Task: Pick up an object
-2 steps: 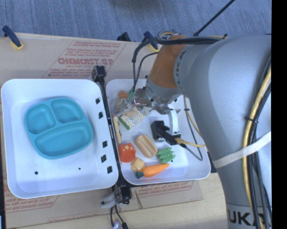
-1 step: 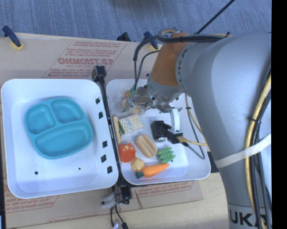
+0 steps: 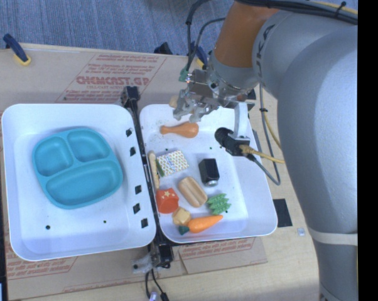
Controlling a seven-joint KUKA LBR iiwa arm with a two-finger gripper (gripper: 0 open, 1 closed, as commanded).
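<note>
My gripper [image 3: 188, 110] hangs over the far end of the right bin [image 3: 255, 221], just above and behind a toy chicken drumstick [image 3: 181, 130]. Nothing shows between its fingers. Further toward the front of that bin lie a patterned cloth square [image 3: 172, 162], a black block [image 3: 208, 170], a hot dog [image 3: 192, 191], a tomato [image 3: 167, 200], a green leafy piece [image 3: 218, 202] and a carrot [image 3: 203, 223]. A pale stick [image 3: 153, 170] lies along the bin's left wall.
The left bin [image 3: 26, 231] holds a blue divided plate [image 3: 77, 165]. Black clips [image 3: 131, 95] sit on the rim between the bins. A black cable fitting [image 3: 232, 142] and my large grey arm [image 3: 314, 105] overhang the right bin's right side.
</note>
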